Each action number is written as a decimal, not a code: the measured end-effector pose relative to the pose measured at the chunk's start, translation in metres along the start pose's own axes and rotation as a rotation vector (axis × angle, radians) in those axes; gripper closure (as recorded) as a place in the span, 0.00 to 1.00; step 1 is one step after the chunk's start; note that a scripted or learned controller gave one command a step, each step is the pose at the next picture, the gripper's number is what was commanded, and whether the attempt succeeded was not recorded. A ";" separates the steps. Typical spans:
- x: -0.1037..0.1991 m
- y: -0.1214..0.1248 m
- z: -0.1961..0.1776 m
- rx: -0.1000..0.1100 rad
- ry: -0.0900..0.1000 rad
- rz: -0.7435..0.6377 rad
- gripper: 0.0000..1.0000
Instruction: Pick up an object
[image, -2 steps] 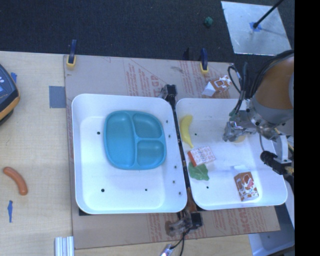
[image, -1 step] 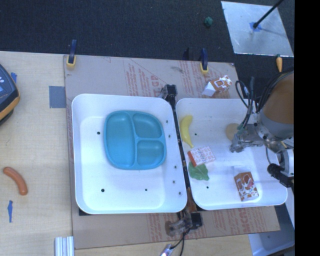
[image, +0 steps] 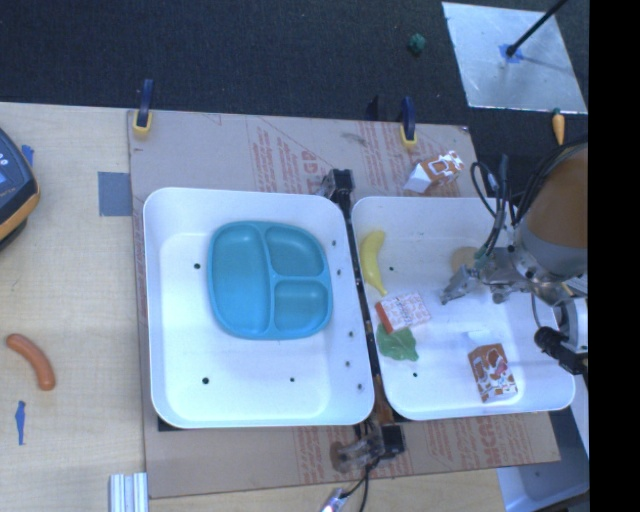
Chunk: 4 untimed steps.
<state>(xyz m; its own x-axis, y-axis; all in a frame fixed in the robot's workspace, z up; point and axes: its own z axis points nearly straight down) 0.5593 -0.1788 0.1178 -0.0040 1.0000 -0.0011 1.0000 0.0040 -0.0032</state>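
The right bin (image: 440, 400) holds a yellow banana (image: 372, 260) at its left wall, a red and white packet (image: 403, 311), a green leafy piece (image: 397, 345) just below it, and a brown snack packet (image: 491, 371) near the front right. A tan object (image: 465, 257) lies partly behind the gripper. My gripper (image: 458, 288) hangs low over the middle right of this bin, to the right of the red and white packet and apart from it. I see nothing held in it.
The left bin (image: 170, 300) carries a blue divided plate (image: 270, 279). A small carton (image: 437, 171) lies on the cardboard behind the right bin. A sausage (image: 31, 360) rests on the bench at the far left, and a dark device (image: 12, 185) sits at the left edge.
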 end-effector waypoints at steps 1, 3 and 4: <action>-0.033 0.063 0.014 -0.001 0.001 0.000 0.00; -0.033 0.070 0.013 0.000 0.002 -0.002 0.00; -0.033 0.076 0.001 -0.002 0.001 -0.001 0.00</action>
<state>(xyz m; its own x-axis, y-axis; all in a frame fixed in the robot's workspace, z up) 0.6355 -0.2119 0.1169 -0.0053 1.0000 -0.0001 1.0000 0.0053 -0.0011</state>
